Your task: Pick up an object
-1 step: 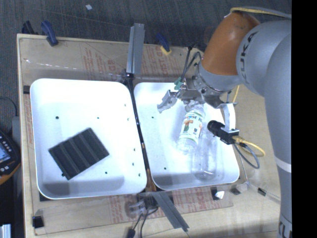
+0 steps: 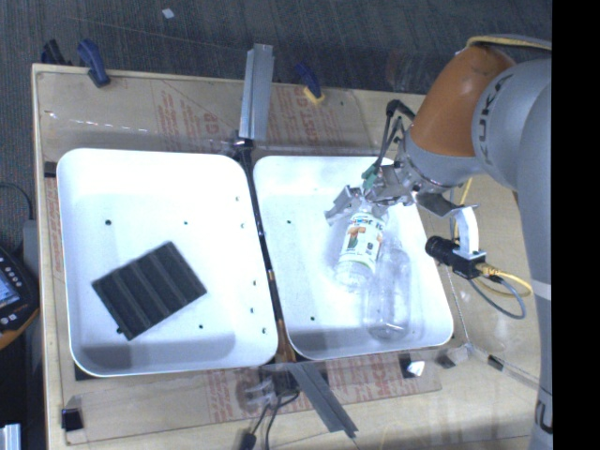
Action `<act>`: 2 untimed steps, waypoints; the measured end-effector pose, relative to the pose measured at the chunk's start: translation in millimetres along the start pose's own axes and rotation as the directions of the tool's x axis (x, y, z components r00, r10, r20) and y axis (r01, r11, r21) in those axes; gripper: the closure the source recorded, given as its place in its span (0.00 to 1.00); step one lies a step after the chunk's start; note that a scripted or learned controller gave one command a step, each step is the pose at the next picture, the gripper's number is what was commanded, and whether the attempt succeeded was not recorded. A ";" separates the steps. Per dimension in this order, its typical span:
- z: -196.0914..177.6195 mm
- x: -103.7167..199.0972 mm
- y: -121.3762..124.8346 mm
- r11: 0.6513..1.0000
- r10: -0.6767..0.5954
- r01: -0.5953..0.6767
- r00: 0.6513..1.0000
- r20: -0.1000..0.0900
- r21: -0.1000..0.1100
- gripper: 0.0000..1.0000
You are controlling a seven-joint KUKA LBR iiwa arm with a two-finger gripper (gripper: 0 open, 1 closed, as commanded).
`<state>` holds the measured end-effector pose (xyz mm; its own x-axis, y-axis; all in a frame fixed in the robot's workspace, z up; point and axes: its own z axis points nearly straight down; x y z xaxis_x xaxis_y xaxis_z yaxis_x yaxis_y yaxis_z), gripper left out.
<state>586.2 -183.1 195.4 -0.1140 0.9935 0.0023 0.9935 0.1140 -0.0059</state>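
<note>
Camera view. The table (image 2: 141, 92) carries two shallow white bins side by side, with blue clamps (image 2: 92, 62) at its far edge.

Hard to make out: the pincer (image 2: 361, 198) sits low over the far part of the right bin (image 2: 300, 326), and its grey metal parts merge with the top of a small bottle with an orange-and-white label (image 2: 360, 244). Whether it is spread, pressed together or pinching anything cannot be told from this angle. A clear plastic bottle (image 2: 391, 293) lies just beside the labelled one, toward the bin's right wall; its transparent body nearly vanishes against the white floor, and its outline is uncertain. The arm's upper links are cut off at the right.

Arm pose: the grey arm (image 2: 511, 129) reaches in from the right, its orange band (image 2: 450, 101) above the wrist, the wrist angled down and left into the right bin.

The left bin (image 2: 84, 172) holds a dark ribbed rectangular panel (image 2: 148, 290), lying flat and skewed in the near-left area, well apart from the pincer.
</note>
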 end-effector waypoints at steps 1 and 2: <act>82.6 -19.5 3.5 1.000 -0.001 0.001 1.000 -0.001 -0.008 0.00; 67.5 -22.0 -24.2 1.000 -0.004 0.004 1.000 0.000 -0.004 0.00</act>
<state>564.2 -207.6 128.0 -0.1177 0.9931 0.0022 0.9931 0.1177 -0.0015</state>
